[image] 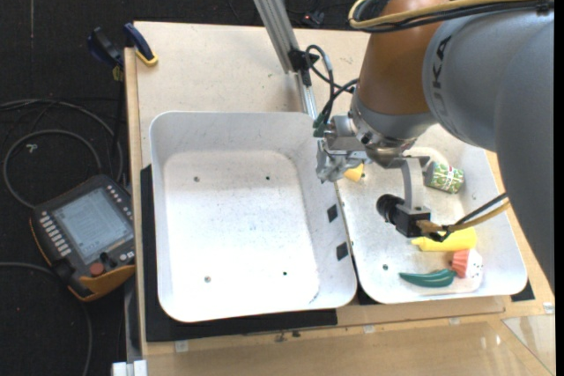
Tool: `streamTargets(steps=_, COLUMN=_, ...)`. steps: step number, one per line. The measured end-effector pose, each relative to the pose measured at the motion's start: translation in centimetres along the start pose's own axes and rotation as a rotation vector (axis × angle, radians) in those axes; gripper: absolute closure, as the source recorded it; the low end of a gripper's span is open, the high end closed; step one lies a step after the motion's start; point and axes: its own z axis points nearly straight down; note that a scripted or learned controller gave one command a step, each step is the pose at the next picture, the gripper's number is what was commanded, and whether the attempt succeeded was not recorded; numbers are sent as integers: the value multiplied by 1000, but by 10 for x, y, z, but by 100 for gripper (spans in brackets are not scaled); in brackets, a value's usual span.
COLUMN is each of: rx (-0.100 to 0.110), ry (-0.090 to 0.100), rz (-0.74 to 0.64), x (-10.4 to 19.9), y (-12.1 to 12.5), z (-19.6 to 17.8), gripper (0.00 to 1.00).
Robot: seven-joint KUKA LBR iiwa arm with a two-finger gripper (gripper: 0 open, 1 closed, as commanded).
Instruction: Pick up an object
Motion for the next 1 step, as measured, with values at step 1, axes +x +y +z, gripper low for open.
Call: streamTargets(steps=1, rx=-2, ry=0, rz=0, x=52, y=-4, z=2, gripper=100)
